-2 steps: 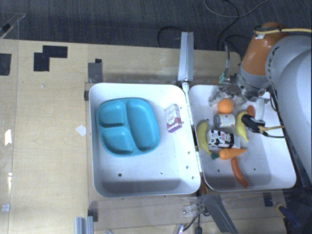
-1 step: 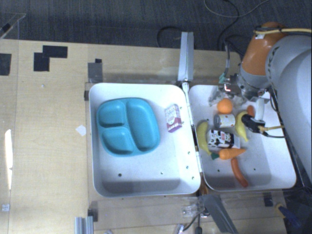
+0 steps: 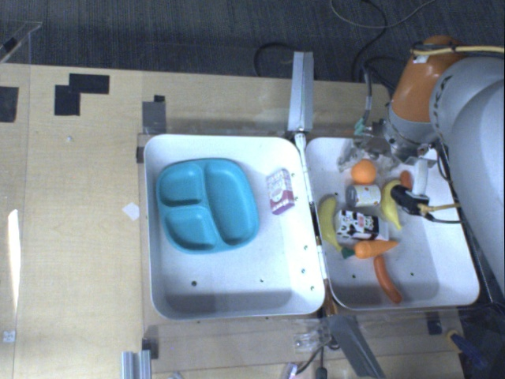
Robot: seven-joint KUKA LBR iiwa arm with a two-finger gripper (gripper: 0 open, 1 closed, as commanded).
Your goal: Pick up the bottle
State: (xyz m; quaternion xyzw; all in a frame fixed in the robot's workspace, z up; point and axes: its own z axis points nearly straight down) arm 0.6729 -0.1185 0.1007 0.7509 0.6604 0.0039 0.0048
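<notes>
We see the bottle (image 3: 357, 225) lying crowded between bananas (image 3: 328, 221) and a carrot (image 3: 374, 248) in the right bin (image 3: 442, 287), so our tool (image 3: 369, 142), its state unreadable, may snag neighbours instead.

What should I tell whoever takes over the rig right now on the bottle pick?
Gripper: hanging over the back of the right bin, near the orange; finger state not readable, nothing seen held.
Bottle: the black-and-white patterned one, lying on its side mid right bin, between two bananas, with a carrot just in front of it.
Left bin: blue divided plate and a small carton.
Done: nothing yet; the bottle is not lifted.
Left: get down onto the bottle, grasp it and lift.
</notes>
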